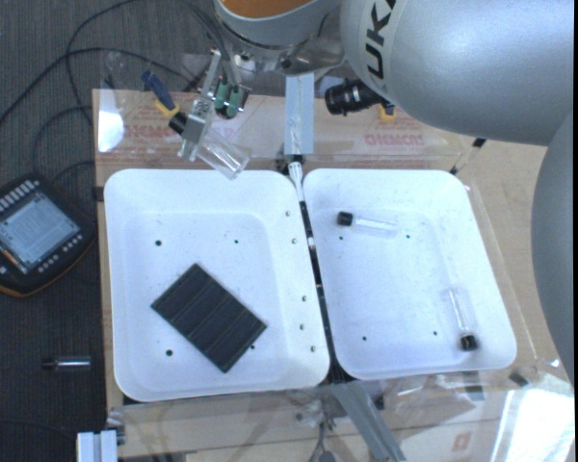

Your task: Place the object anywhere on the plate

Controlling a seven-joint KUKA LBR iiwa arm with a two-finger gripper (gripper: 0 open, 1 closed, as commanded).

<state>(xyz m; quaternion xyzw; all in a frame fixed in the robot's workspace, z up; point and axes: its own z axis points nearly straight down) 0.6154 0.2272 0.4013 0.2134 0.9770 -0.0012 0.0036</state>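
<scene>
Two white bins side by side on the counter (482, 166): left bin (135, 200) and right bin (414, 186), touching along their inner rims. Jaws at the end of the grey arm (462, 56), up at the far side, just beyond the far rim of the left bin. Cannot tell whether released or clenched, being too small and cluttered with wires. Just below the jaws, a clear plastic piece (222, 157) tilted over that far rim; cannot tell whether gripped or merely close.

Well below the jaws, toward the near side, a dark ribbed plate (210, 317) lying flat on the left bin's floor, turned cornerwise to the bin walls, nothing on it.

Off to the picture's right of the jaws, across the shared rims, a clear tube with a black cap (366, 222) lying flat near the far wall of the right bin. Farther still from the jaws, in the near right corner of that bin, a second capped tube (459, 318), well apart from the first. Both tubes well apart from the plate.

Far to the picture's left of the jaws, on the dark floor, a handheld control pad (29, 234) with a cable.
</scene>
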